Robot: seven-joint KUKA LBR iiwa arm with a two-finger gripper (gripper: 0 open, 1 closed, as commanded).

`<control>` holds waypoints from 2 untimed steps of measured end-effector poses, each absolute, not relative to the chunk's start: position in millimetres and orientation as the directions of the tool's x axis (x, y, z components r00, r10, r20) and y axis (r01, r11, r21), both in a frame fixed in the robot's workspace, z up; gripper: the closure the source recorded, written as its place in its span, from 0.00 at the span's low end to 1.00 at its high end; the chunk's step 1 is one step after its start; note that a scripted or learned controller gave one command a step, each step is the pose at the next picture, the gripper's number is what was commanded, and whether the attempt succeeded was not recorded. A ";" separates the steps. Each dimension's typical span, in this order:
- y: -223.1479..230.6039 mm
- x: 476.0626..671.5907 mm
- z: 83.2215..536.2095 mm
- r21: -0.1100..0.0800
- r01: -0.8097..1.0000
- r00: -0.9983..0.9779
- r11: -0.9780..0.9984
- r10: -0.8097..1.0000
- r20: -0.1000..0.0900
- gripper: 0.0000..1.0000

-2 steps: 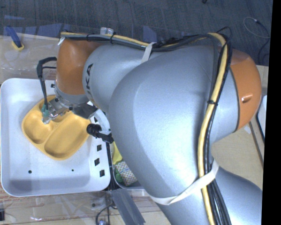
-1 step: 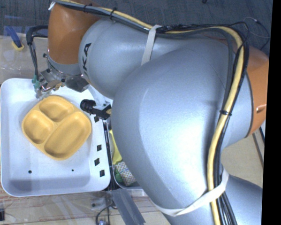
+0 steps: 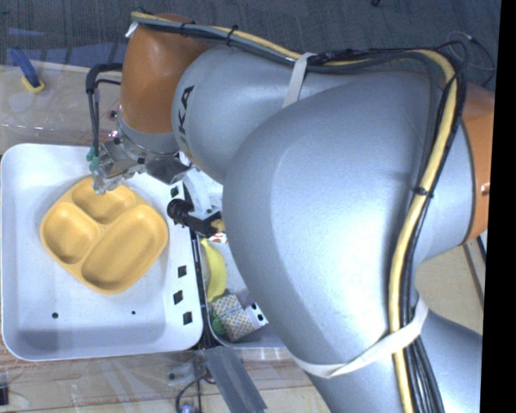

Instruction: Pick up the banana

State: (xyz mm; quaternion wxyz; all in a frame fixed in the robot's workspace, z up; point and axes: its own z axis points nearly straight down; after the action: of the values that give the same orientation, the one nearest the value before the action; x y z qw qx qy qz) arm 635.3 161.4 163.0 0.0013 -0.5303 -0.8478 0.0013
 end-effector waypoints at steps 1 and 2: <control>205.1 658.4 110.4 0.018 0.938 -0.346 0.346 0.938 -0.001 1.00; 174.5 654.9 269.4 0.000 0.952 -0.308 0.308 0.952 -0.001 1.00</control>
State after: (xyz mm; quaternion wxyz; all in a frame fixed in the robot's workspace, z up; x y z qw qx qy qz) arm 654.9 174.5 269.4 -0.0002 -0.5884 -0.8086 0.0002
